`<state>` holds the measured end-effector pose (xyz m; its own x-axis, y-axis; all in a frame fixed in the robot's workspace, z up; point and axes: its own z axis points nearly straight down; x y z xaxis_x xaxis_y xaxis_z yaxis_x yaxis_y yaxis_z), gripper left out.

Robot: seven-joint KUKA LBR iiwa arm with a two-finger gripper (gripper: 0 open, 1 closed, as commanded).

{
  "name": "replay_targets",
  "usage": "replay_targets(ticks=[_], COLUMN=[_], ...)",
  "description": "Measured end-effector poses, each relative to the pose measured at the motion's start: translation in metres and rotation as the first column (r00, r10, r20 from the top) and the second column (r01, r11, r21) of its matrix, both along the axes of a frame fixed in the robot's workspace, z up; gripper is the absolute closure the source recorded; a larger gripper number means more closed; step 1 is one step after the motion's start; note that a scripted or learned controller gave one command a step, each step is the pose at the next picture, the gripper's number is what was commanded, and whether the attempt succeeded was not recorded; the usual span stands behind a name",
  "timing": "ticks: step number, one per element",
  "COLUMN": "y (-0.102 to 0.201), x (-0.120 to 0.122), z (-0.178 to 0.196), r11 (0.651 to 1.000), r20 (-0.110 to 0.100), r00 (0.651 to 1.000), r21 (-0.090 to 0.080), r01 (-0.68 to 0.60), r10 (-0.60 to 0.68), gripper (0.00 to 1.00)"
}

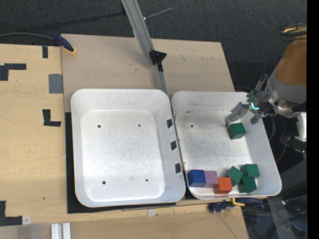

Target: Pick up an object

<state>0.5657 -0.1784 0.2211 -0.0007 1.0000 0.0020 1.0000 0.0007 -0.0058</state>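
Beside the white right bin (259,138)'s near wall, blue (196,177), lilac (211,177) and orange cubes (224,184) are sitting. Three green cubes (243,177) are lying there too, a fourth green cube (236,131) farther back.

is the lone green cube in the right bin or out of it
In. The green cube sits on the right bin floor, just below the gripper.

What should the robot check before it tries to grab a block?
1. Gripper over the right white bin: ok.
2. Lone green cube close below the gripper: ok.
3. Cube between the fingers: cannot tell.
4. Lone cube apart from other blocks: ok.
5. Blue cube, purple cube, orange cube and three green blocks crowded at the bin's near edge: not ok for easy grabbing.
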Motion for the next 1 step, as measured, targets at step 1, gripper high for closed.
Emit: replay_targets(ticks=[1], y=[0.0002], x=[0.0011], z=[0.0026], r11=[1.0], r20=[0.005], r00=[1.0], r21=[-0.001], r01=[-0.002], r10=[0.002], gripper=[0.0])
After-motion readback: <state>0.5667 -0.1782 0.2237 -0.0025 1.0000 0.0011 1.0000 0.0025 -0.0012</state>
